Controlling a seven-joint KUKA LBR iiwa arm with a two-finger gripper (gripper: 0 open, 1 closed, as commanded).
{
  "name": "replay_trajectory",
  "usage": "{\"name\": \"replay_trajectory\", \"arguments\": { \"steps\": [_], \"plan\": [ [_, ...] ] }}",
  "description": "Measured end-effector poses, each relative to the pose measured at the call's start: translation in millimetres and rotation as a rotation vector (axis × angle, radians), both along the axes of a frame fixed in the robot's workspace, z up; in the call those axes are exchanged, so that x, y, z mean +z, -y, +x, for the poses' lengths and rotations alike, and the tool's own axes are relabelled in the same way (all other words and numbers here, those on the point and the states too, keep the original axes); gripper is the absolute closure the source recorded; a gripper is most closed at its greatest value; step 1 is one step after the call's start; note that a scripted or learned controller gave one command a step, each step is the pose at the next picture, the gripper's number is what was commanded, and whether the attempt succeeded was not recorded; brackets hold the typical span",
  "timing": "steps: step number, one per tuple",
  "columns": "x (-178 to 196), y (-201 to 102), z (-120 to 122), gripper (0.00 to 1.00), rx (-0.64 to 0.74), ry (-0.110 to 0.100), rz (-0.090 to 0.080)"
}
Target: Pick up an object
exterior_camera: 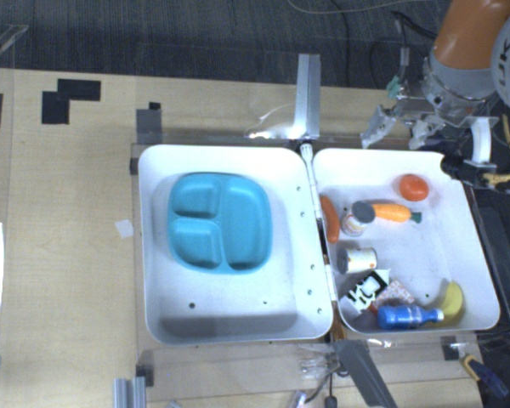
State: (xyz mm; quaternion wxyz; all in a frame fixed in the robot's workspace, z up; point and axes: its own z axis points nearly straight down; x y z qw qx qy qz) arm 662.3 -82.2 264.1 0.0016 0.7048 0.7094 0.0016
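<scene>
Desk: pale wood desk (59, 253) under a dark grey floor strip at the top, carrying two shallow white bins side by side.
Camera view, arm: grey arm with an orange band (472, 11) comes in at the upper right; its gripper (401, 126) hangs above the far rim of the right bin (480, 253).
Fingers: small and cluttered against the background; I cannot tell whether they are apart or together, and nothing shows between them.
Just below the fingers: a tomato (414, 187) sits nearest, inside the right bin, a little toward the arm's side.
Further below: a carrot (391, 213) lies flat beside a small grey-capped jar (354, 221); an orange stick (330, 218) lies along the bin's dividing wall.
Well below the fingers: a tin (357, 258), a black-and-white box (367, 289), a blue bottle (408, 316) and a banana (450, 300) crowd the near end.
Far across from the fingers: the left bin (178, 321) holds a blue tray (219, 222).
Progress: by my judgement, the pick has not begun; every object rests in a bin.
Left to do: descend over one object, close on it, lift it clear.
</scene>
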Motion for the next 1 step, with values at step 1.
{"name": "replay_trajectory", "arguments": {
  "steps": [1],
  "plan": [
    [-151.2,15.0,-44.9,0.00,0.176,-0.001,-0.001]
  ]
}}
